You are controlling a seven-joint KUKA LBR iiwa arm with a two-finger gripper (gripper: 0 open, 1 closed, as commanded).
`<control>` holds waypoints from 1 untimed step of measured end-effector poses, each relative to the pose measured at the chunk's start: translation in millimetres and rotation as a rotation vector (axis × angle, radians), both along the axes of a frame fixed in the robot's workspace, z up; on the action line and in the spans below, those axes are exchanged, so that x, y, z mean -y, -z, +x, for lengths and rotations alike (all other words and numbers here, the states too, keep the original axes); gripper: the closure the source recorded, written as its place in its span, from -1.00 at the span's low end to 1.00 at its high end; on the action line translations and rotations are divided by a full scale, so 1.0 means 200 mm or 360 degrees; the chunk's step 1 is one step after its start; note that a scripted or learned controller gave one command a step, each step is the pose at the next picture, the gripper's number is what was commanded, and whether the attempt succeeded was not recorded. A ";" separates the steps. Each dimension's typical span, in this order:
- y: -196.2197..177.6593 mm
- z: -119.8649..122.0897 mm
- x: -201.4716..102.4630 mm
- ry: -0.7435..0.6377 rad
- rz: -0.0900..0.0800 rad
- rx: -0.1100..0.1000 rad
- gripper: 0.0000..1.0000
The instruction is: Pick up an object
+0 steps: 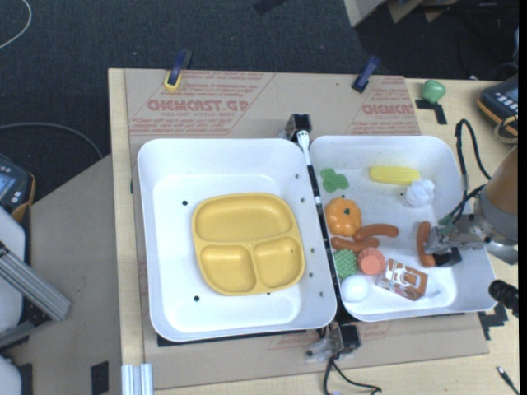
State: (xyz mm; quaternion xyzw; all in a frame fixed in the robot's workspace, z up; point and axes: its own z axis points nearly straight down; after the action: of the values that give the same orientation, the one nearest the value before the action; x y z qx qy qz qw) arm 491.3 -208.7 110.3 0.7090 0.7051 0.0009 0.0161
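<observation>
Right now the gripper (445,245) is low in the right bin (445,151), near its right wall, with its tip just beside the upright sausage (423,243) — whether it touches the sausage, and whether the jaws are open or closed, I cannot tell from this slanted view. Nothing is visibly held.

The risks, as I judge them, come from crowding. A packet (403,279) lies just below the gripper, and a second sausage (368,235) sits to the left by the orange pumpkin (342,216) and a white ball (355,288). A closing grip could nudge the sausage aside instead of catching it — it is round and likely to roll. The bin wall is close too, so a finger could snag it. The corn cob (394,174) and the yellow tray (246,243) in the left bin (156,220) lie well apart.
</observation>
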 end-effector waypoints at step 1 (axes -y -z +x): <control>-0.25 0.05 -0.02 -0.0012 0.0031 -0.0030 1.00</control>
State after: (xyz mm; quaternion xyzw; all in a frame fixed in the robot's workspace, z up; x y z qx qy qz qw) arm 501.7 -205.1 160.0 0.7065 0.7077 0.0010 0.0027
